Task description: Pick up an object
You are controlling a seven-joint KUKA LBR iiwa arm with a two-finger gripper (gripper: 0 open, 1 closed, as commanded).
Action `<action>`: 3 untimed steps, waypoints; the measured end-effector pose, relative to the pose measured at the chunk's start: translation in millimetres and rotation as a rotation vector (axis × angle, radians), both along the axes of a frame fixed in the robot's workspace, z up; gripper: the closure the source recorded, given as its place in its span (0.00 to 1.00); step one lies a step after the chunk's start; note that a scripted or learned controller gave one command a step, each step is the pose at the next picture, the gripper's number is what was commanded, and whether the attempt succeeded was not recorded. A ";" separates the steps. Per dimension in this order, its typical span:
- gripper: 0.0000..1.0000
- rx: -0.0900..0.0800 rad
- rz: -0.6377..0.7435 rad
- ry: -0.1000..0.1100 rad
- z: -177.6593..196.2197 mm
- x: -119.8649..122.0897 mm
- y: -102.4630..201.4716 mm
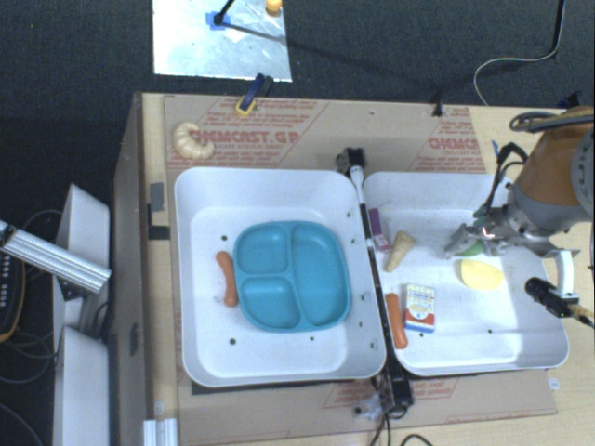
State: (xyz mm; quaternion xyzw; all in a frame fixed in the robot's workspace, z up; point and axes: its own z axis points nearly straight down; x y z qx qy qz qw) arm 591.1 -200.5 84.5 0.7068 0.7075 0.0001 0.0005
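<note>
The gripper [472, 238] hung low over the right bin [535, 347], finger spacing impossible to judge; a yellow lemon-shaped piece [481, 274] lay just beside it.

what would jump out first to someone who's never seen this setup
The blue divided plate filling the middle of the left bin, with a sausage beside it. Then the grey-and-orange arm reaching into the right bin, its gripper low beside a yellow object.

A robotics lab — cardboard-lined bench [279, 133], twin white bins [270, 189], trailing cables [521, 59].
</note>
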 end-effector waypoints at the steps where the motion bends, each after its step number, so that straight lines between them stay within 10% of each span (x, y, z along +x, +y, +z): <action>1: 0.00 0.000 0.000 0.000 8.4 -33.7 -6.2; 2: 0.00 -0.001 0.002 -0.004 28.0 18.7 9.0; 3: 0.00 0.000 0.001 0.000 -0.2 -1.1 25.6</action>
